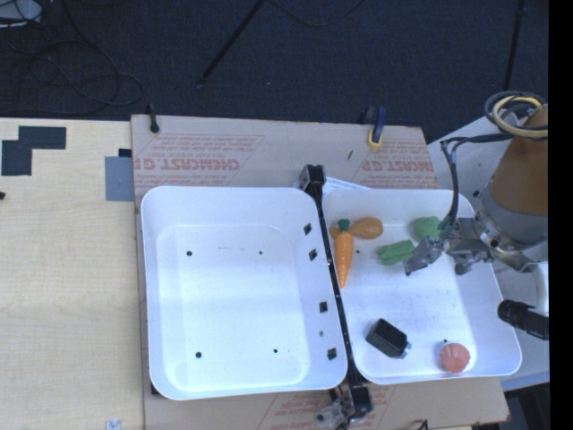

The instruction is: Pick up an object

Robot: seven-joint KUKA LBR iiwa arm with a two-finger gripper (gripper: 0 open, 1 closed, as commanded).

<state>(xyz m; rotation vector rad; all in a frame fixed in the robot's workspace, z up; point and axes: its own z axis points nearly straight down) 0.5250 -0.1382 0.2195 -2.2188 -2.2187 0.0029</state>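
- Claw down low over the right bin, hanging off the grey-and-orange arm coming in from the right edge.
- Can't tell if the claw is spread or pressed together, too dark and cluttered around the tip. Nothing clearly pinched in it.
- Right at the claw tip, on its left: a green pod-shaped toy, touching or as good as touching.
- Just above the claw: a second green piece, partly tucked behind the claw hardware, so hard to make out the shape.
- Further left of the claw: an orange lump and beside it a toy carrot with a green top, lying along the divider between the bins.
- Below and slightly left of the claw, well apart: a black block, tilted on the bin floor.
- Below and a bit right of the claw: a pinkish-red ball near the front corner of the bin.
- Way off to the left of the claw: the left bin, just white floor with a few dark dots.
- Black cable looping down behind the claw, from the arm side.
- Cardboard sheet with red print under both bins, sitting on the pale wooden worktop; yellow-and-blue clamp at its far edge.
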